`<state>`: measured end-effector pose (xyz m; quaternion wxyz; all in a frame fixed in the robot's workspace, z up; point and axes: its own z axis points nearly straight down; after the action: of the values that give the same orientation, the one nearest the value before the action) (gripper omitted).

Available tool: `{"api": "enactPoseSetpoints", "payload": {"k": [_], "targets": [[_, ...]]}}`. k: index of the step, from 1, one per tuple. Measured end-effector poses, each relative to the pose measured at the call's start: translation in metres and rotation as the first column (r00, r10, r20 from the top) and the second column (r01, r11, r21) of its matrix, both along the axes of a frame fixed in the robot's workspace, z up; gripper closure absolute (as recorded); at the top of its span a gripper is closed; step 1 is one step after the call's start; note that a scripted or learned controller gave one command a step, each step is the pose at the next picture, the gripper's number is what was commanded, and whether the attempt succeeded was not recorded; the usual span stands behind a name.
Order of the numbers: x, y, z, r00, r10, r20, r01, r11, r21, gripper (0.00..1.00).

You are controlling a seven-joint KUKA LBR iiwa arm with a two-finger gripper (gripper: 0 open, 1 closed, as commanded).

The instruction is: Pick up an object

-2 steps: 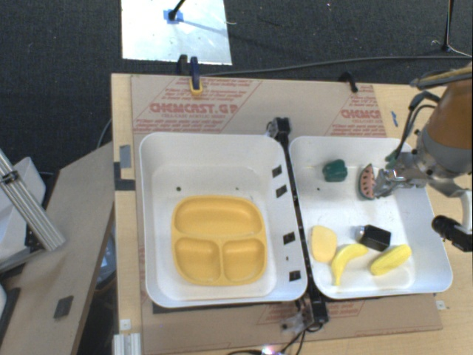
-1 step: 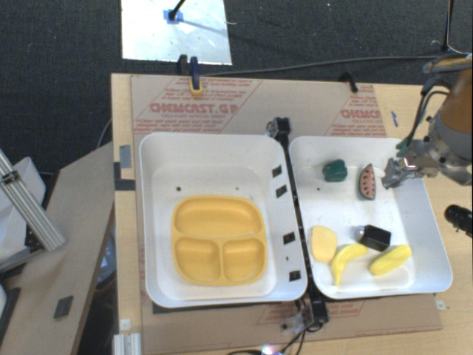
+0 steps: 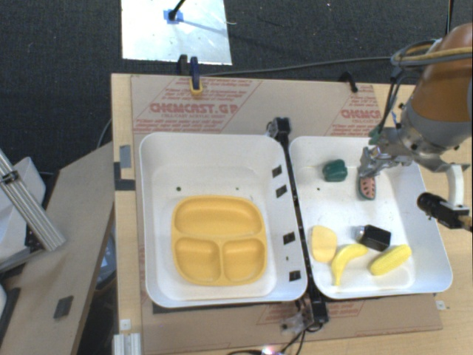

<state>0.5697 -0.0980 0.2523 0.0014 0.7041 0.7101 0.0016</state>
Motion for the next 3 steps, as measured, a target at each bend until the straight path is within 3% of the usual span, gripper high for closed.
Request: {"api": "enactPoseSetpoints", "payload": {"k": [3], "targets": [[0.059, 0.141, -0.027, 1.000, -0.002, -0.001, 0.002, 1.000, 0.000, 1.00]]}}
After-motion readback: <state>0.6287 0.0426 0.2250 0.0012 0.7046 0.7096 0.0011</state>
